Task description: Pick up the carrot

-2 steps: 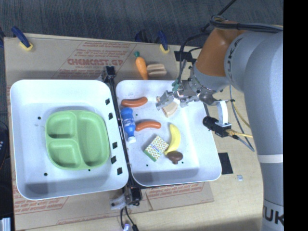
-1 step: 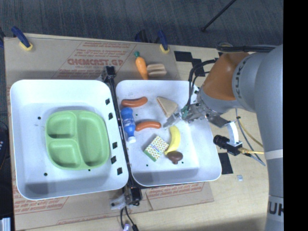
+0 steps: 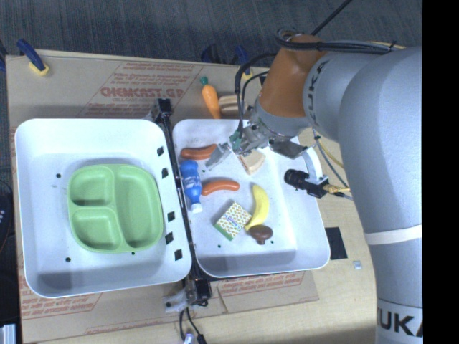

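Carrot (image 3: pixel 210 100) lies outside both bins, on the surface (image 3: pixel 129 84) just beyond the far rim of the R bin (image 3: pixel 305 239), nr that bin's far-left corner. Orange body, green top end pointing away from the bin. Nothing grips it. Just beside it, on the side toward the arm, sits a pale tan bun (image 3: pixel 229 106), partly hidden by cables.

Tool (image 3: pixel 228 146) hangs over the far part of the R bin, tilted down toward the divider btwn the bins. Open or closed: can't tell, angle and clutter hide it. It's near the carrot but apart from it, w/ the bin rim btwn them. Arm (image 3: pixel 358 120) comes in from the view's right, orange band (image 3: pixel 287 77) above the wrist.

R bin contents:
- far sausage (image 3: pixel 199 151), just beside the tool's tip, possibly touching, can't tell
- pale wedge (image 3: pixel 252 162), right under the tool's body
- near sausage (image 3: pixel 220 186), mid-bin
- blue bottle (image 3: pixel 190 181) w/ white cap, lying along the left wall
- banana (image 3: pixel 259 205), curved, w/ a brown lump (image 3: pixel 261 233) touching its near end
- yellow-green checked box (image 3: pixel 233 221), just beside the banana

L bin (image 3: pixel 36 156) holds a green plate (image 3: pixel 115 206) w/ three compartments, flat, roughly centred.

Surface under the bins is brown cardboard w/ red print. Blue clamp (image 3: pixel 32 56) at its far-left corner, well apart from everything else.
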`<state>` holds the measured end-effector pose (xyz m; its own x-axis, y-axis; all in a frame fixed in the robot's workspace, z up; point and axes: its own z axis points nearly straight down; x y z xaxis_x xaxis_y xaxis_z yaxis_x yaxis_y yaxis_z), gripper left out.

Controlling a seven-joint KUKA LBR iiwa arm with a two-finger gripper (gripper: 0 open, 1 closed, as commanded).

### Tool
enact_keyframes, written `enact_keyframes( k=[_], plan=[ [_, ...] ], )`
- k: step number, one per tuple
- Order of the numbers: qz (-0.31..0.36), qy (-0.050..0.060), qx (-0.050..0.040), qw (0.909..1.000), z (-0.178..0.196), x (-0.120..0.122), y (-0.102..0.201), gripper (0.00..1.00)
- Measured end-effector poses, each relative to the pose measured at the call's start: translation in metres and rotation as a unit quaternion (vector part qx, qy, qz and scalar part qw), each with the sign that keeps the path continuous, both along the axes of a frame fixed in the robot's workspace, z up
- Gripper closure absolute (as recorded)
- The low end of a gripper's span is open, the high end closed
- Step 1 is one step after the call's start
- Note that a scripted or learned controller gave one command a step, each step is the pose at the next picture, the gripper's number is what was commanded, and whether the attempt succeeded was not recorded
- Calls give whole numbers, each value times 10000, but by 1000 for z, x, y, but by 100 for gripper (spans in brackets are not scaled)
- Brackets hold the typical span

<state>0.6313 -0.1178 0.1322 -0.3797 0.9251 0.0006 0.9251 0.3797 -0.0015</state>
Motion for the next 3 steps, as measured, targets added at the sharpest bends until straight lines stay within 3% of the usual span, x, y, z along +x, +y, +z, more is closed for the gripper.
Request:
enact_keyframes(
  k=[1, 2, 3],
  plan=[
    [838, -15, -9, 9965, -34, 26, -58, 0],
    [907, 6, 0, 9959, -41, -20, -80, 0],
    [928, 4, -5, 9957, -30, -19, -80, 100]
  ],
)
